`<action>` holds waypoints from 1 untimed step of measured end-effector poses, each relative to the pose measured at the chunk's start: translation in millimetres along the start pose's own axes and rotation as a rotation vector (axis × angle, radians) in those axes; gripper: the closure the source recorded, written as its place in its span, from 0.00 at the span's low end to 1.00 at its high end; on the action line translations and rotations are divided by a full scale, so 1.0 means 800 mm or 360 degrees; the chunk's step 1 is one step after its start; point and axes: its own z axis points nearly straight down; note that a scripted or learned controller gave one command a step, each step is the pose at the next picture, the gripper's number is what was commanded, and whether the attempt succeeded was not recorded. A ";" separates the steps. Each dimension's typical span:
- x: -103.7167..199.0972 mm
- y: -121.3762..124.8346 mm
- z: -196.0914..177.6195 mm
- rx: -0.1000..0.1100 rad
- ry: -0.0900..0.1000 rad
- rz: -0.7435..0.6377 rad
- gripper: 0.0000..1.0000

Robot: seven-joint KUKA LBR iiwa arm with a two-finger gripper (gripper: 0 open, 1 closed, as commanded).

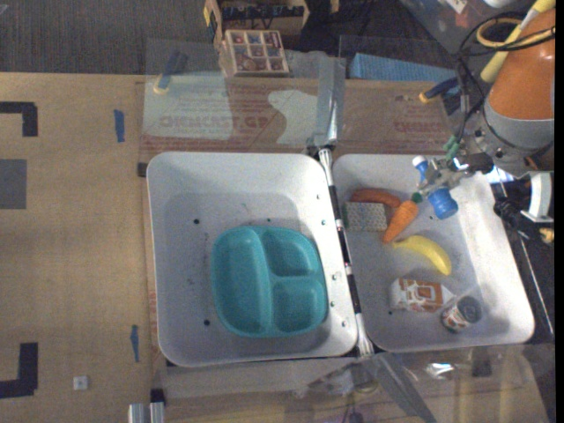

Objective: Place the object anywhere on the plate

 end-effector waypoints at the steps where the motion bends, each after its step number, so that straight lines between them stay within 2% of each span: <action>1: 0.088 0.039 -0.022 -0.0003 -0.0001 0.0058 1.00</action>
